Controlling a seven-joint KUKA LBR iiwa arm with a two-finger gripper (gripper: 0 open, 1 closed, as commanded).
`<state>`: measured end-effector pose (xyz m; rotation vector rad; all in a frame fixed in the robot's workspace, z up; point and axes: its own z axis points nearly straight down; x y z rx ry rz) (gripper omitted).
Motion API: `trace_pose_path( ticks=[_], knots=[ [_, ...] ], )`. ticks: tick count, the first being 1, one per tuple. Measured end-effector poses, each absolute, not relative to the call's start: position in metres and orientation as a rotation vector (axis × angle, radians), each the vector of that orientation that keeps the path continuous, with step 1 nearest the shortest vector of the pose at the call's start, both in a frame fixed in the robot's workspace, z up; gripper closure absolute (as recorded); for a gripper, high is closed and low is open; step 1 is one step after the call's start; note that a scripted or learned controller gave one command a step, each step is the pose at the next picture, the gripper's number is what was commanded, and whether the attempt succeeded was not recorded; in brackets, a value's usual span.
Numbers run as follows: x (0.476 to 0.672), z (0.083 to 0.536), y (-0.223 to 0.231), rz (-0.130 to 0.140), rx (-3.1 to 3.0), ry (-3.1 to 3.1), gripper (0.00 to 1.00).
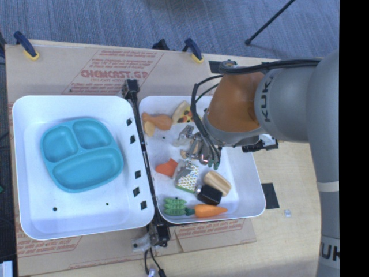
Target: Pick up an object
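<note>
My gripper (pixel 190 154) hangs low over the middle of the right bin (pixel 245 180), its metal fingers pointing down-left among the toy foods. An orange wedge (pixel 167 168) lies just left of the fingertips. A green-and-white patterned piece (pixel 188 181) sits right below them. Nearby are a tan bread slice (pixel 217 182) on a black block (pixel 209 195), a carrot (pixel 210 210) and a green vegetable (pixel 174 205) at the front. A chicken leg (pixel 157 122) and a pizza slice (pixel 183 113) rest at the back. I see nothing clearly between the fingers.
The left bin (pixel 29 201) holds a blue divided plate (pixel 82 153). A black divider with clips (pixel 138 149) runs between the bins. The grey arm with its orange band (pixel 233 105) covers the right bin's back right corner. Blue clamps (pixel 193 48) grip the bench's far edge.
</note>
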<state>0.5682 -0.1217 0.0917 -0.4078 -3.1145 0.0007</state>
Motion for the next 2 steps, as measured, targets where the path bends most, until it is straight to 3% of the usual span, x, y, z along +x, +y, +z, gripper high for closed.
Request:
trace_pose_path(
  ticks=[1, 2],
  knots=[
    [0.587, 0.107, -0.143, 0.001, 0.33, -3.125, 0.0],
    [0.65, 0.092, -0.16, 0.0, 0.385, -3.116, 0.0]
  ],
)
